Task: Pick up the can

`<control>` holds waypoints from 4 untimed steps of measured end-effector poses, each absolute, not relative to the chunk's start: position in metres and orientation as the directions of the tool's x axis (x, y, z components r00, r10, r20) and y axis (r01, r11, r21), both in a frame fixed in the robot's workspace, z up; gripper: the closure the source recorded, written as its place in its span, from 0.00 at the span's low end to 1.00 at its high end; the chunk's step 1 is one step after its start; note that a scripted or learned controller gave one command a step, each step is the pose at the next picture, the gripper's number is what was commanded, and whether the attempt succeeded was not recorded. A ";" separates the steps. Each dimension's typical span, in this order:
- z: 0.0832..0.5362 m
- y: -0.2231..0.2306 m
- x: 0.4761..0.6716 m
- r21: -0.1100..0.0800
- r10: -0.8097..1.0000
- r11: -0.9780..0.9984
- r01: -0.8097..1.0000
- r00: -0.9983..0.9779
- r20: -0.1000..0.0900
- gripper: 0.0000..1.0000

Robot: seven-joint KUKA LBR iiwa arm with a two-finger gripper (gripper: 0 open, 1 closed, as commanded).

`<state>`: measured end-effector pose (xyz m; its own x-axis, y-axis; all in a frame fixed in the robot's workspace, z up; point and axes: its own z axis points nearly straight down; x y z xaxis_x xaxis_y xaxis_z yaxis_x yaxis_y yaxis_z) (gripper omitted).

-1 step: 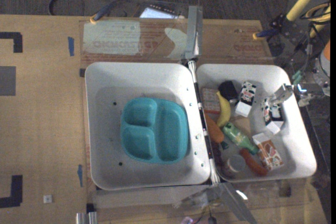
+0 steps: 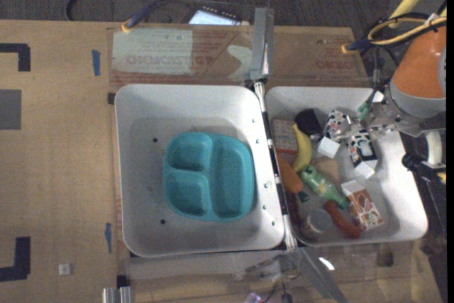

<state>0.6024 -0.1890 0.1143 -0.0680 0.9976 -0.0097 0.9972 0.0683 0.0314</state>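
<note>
Can (image 2: 315,223) upright at right bin's (image 2: 411,184) front-left corner beside green bottle (image 2: 323,187), no readable label; jaws' state impossible to tell; teal tray (image 2: 209,176) in left bin (image 2: 135,152).

Soft, even overhead light fell across the bench (image 2: 57,174); the white bins (image 2: 135,110) looked slightly washed out, shadows stayed faint, and the whole frame was mildly blurred.

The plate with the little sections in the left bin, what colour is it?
The plate is teal, a blue-green, all over. The camera view shows it best.
</note>
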 end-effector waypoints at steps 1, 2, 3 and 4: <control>0.110 -0.181 0.598 0.039 0.999 -0.031 0.999 0.032 -0.011 0.00; 0.097 -0.146 0.623 0.025 0.977 -0.215 0.976 0.215 -0.003 0.00; 0.121 -0.132 0.651 0.003 0.975 -0.221 0.975 0.221 -0.001 0.00; 0.132 -0.130 0.653 0.007 0.976 -0.217 0.976 0.217 -0.002 1.00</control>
<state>0.6526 -0.1304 0.1325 0.2172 0.9761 -0.0020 0.9761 -0.2171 0.0067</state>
